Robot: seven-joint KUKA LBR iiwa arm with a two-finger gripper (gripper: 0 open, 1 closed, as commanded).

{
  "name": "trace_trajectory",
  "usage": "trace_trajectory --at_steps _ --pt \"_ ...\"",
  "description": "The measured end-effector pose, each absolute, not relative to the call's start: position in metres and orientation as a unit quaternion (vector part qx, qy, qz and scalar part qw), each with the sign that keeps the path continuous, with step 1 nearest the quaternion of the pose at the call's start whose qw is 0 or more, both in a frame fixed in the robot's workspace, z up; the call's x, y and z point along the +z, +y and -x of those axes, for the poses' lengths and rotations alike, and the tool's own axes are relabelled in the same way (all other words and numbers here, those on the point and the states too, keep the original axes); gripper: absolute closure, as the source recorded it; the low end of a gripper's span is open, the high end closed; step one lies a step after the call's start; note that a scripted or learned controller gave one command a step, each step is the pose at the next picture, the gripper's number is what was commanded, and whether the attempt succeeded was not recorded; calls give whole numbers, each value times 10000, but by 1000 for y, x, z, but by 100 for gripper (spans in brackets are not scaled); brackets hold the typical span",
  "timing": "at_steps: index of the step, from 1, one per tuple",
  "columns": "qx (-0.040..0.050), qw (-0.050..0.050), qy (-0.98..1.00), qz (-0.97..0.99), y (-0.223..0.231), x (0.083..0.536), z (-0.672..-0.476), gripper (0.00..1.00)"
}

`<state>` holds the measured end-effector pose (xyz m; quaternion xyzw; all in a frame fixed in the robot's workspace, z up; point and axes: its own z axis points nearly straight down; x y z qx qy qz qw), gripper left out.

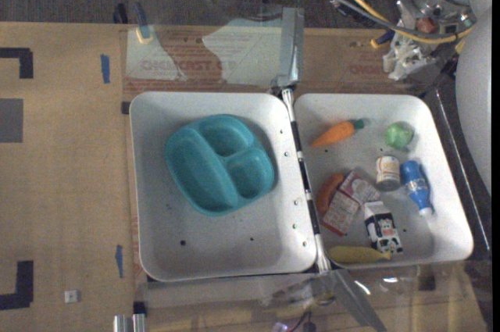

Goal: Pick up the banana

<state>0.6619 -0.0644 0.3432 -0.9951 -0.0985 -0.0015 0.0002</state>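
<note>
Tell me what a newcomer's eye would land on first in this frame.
The teal three-compartment plastic plate dominates the left white bin. The right white bin holds small items, with the yellow banana along its near edge. The grey arm's gripper sits above that bin's far right corner.

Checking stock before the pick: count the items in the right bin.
7: carrot, green ball, can, blue bottle, red packet, milk carton, banana.
</note>
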Motion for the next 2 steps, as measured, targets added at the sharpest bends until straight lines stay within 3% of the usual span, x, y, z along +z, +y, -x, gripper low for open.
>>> trace_trajectory --at_steps 2 --pt "-32 2 -926 9957 -71 363 -662 100"
